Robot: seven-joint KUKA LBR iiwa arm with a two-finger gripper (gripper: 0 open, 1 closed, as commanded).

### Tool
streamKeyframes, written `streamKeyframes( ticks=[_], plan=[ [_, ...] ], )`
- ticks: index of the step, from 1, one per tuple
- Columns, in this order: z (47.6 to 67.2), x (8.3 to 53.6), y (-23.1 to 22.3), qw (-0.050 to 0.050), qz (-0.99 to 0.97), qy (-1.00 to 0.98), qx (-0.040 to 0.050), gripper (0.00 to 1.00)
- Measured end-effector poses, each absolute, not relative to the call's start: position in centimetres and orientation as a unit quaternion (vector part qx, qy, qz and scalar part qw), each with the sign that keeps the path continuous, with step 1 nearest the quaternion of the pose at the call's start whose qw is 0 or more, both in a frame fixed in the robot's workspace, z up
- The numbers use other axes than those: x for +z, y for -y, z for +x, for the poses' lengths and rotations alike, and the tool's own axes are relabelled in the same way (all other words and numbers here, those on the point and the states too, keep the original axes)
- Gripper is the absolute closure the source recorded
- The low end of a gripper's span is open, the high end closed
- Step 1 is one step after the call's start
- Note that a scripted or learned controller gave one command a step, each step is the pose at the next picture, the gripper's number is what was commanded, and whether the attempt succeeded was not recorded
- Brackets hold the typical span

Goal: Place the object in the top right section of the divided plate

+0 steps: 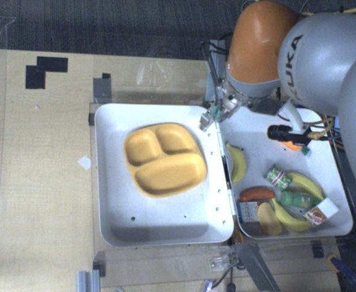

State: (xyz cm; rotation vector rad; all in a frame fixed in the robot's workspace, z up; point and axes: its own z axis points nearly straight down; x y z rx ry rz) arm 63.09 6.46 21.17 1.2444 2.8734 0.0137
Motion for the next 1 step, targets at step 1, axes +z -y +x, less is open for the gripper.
streamKeyframes(
  ticks=[1],
  plan=[
    [65.00,18.46,-1.49,0.003,0.266,-0.964,0.0013,1.00]
  ],
)
